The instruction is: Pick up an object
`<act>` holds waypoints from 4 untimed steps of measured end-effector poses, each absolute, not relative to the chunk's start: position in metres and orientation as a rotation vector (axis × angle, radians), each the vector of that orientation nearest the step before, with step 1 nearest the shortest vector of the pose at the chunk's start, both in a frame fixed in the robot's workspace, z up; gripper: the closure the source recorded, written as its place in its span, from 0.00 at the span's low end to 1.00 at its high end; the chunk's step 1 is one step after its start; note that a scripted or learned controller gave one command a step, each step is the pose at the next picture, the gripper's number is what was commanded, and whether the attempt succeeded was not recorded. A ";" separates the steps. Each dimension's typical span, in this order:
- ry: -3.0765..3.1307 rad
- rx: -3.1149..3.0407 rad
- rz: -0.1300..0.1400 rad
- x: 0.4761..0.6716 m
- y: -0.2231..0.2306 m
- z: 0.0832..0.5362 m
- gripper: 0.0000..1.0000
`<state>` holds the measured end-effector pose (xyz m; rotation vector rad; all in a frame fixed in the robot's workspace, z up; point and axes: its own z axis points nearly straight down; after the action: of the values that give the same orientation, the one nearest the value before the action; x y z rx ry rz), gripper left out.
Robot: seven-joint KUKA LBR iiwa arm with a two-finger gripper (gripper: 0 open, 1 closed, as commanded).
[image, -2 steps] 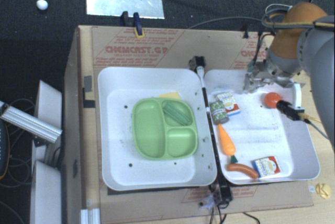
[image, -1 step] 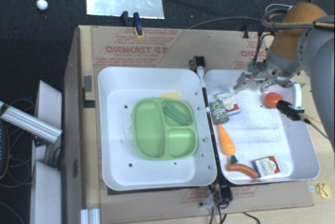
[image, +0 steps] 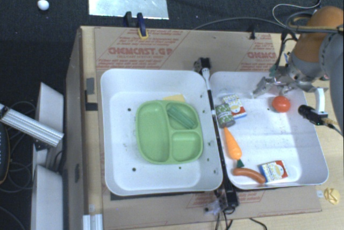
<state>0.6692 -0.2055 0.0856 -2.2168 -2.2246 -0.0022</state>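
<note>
The right bin (image: pixel 301 140) holds a red tomato (image: pixel 280 103), an orange carrot (image: pixel 232 144), a brown sausage (image: pixel 248 173), a small red and white carton (image: pixel 274 170), another printed carton (image: pixel 235 105) and a green packet (image: pixel 223 115). My gripper (image: pixel 273 87) hangs over the far part of this bin, just behind and slightly left of the tomato. Its two metal fingers (image: pixel 261 87) are spread apart, open, with nothing between them. The grey arm with its orange band (image: pixel 321 24) comes in from the upper right.
The left bin (image: pixel 115 116) bears a green divided plate (image: pixel 169 132) with a green item (image: pixel 181 115) in its far compartment and a yellow piece (image: pixel 173 98) behind it. A black and white part (image: pixel 315 110) overhangs the right bin's right wall.
</note>
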 end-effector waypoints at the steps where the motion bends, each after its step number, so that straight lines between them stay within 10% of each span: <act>1: -2.234 -2.219 -0.005 0.671 -0.206 0.097 1.00; 2: -2.234 -2.218 -0.005 0.671 -0.206 0.097 0.00; 3: -2.239 -2.219 -0.008 0.672 -0.206 0.109 1.00; 4: -2.240 -2.218 -0.007 0.672 -0.206 0.109 0.00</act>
<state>0.6719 -0.2064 0.1089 -2.2182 -2.2398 -0.0069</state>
